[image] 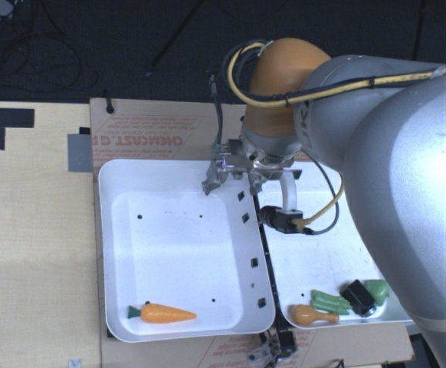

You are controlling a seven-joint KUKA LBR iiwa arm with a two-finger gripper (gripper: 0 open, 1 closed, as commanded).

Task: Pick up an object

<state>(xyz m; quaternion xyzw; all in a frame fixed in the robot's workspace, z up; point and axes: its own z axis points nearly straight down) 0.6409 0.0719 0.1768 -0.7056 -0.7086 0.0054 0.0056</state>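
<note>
My hand (pixel 234 176) hangs over the far end of the two bins, just above the ridge where they meet, with my orange band and grey arm (pixel 391 167) reaching in from the right behind it. From this angle I cannot tell whether my fingers are wide or narrow; the metal parts at the wrist crowd together and hide the gap. I can see nothing between them.

The left bin (pixel 116 228) holds a toy carrot (pixel 168 313), orange with a small green top, lying on its side near the front wall, its green end pointing left and its tip pointing right. It sits well apart from my hand, at the opposite end of that bin.

The right bin (pixel 315 263) has a small cluster in its front corner, partly under my arm. A pale orange pear-shaped piece (pixel 312 315) lies at the front rim, its narrow end pointing right. Just behind it, touching or nearly so, is a green pea pod (pixel 329 301). Beside that to the right lies a black block (pixel 358 297), tilted, and a green piece (pixel 377 289) whose shape I cannot make out is tucked against my arm's edge. All of these are far from my hand too.

A black cable (pixel 284 221) loops from my wrist over the right bin. Both bins rest on a cardboard sheet (pixel 154 129) on the pale wooden desk (pixel 31 228).
</note>
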